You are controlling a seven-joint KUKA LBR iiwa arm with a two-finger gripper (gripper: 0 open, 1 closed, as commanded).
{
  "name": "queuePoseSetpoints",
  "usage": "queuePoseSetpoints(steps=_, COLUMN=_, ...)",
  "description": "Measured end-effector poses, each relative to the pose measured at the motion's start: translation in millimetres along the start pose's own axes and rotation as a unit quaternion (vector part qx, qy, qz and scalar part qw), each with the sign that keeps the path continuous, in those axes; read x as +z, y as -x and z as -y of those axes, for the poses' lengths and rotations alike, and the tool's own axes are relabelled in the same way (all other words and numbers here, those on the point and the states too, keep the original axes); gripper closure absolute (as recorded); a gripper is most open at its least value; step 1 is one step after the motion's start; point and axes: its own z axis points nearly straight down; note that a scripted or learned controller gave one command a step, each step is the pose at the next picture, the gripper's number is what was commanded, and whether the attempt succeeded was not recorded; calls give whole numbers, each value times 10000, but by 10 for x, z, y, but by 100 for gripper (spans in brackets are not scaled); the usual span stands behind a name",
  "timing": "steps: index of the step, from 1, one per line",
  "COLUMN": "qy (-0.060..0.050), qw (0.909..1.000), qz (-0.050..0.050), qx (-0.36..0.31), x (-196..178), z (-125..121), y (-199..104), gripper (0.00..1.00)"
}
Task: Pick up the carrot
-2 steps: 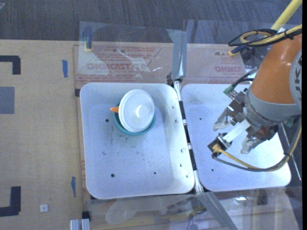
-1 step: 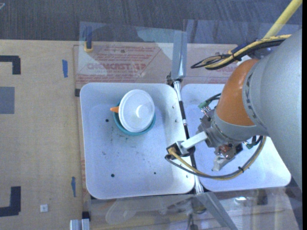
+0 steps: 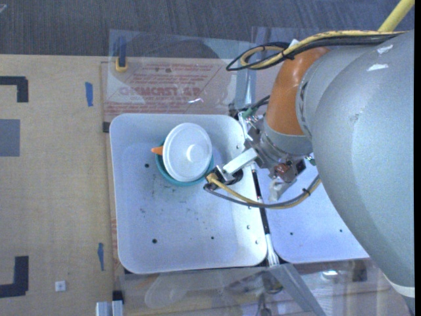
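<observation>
Only a small orange tip of the carrot shows, poking out at the left edge of a white bowl in the left bin. The bowl rests on a teal dish, and together they hide the remainder of the carrot. The gripper hangs under the orange-banded wrist, over the divide between the two bins. It sits well to the right of the carrot, apart from it, with the bowl between them.
The right bin lies mostly under the big grey arm. A clear plastic sheet lies behind the left bin. The brown bench stretches to the left. Small dark specks dot the left bin's floor.
</observation>
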Motion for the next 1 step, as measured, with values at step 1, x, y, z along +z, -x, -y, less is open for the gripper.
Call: queuePoseSetpoints(steps=1, qy=2, qw=9999, qz=-6, qx=127, x=-1262, z=-540, y=-220, gripper=0)
